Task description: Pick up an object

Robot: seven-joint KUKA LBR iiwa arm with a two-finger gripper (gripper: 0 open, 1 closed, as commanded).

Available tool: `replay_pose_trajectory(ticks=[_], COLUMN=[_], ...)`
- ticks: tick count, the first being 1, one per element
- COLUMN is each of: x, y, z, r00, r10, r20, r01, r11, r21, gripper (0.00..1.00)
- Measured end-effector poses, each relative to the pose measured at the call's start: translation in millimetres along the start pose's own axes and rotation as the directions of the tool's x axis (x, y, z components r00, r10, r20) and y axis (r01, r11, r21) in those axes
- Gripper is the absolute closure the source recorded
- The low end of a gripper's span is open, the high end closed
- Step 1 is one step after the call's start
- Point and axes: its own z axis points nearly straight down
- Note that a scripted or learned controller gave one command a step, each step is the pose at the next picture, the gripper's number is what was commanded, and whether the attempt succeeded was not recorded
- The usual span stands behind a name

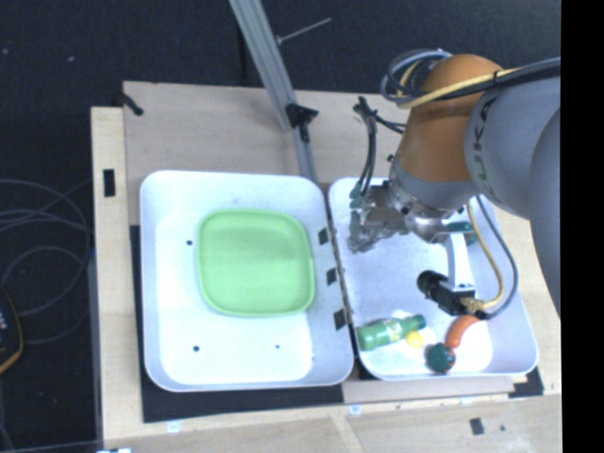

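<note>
Two white bins [160,253]: one green plate [255,262], one bottle [389,331].

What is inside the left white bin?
The left bin holds one light green plate lying flat near its middle. Whatever might lie under the plate is covered, so I cannot see it.

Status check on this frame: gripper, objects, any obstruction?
Gripper low over right bin, nothing seen held. Green bottle and small objects lie at bin's near edge. Green plate in left bin.
</note>
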Motion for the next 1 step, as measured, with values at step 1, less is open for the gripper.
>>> replay_pose_trajectory(ticks=[1], x=[56.7], y=[6.3], z=[-11.2], r00=[1.000], r10=[0.000], r20=[0.000], r01=[0.000], r11=[1.000], r21=[0.000], gripper=[1.00])
